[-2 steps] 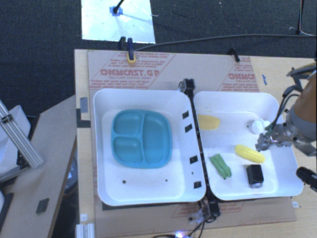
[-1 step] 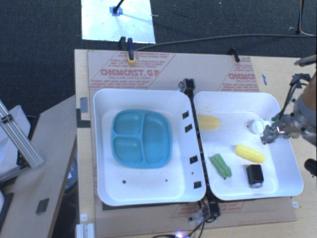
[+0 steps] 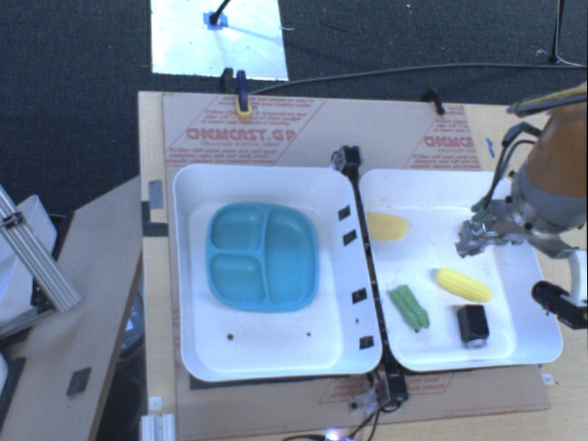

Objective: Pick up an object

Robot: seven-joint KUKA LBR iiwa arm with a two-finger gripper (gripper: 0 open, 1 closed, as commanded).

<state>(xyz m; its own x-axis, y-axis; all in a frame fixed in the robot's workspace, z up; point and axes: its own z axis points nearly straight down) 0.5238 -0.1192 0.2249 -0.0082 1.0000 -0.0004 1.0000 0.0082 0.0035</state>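
Inspection of the desk (image 3: 303, 118): two shallow white bins stand side by side. The left white bin (image 3: 197, 338) carries a teal divided plastic plate (image 3: 264, 255). The right white bin (image 3: 524, 352) carries four loose items: a pale yellow rounded piece (image 3: 386, 227) near its upper left, a yellow corn-cob-shaped toy (image 3: 463, 285) near the middle, a green pod-shaped toy (image 3: 410, 307) lower left, and a small black block (image 3: 472, 325) lower centre.

The grey arm with the orange band (image 3: 556, 168) enters from the right, and its claw (image 3: 473, 240) hangs over the right bin. Whether the claw is apart or together cannot be told; the metal tip is too small and blurred. Nothing is seen held in it.

Governing relation: the yellow corn toy is the nearest object, lying just below the claw in the view and slightly toward the near edge of the bin. Its long axis runs from upper left to lower right. In my judgement a short move toward the near edge, then a descent with the claw closing across that axis, would be required. The pick is not yet made.
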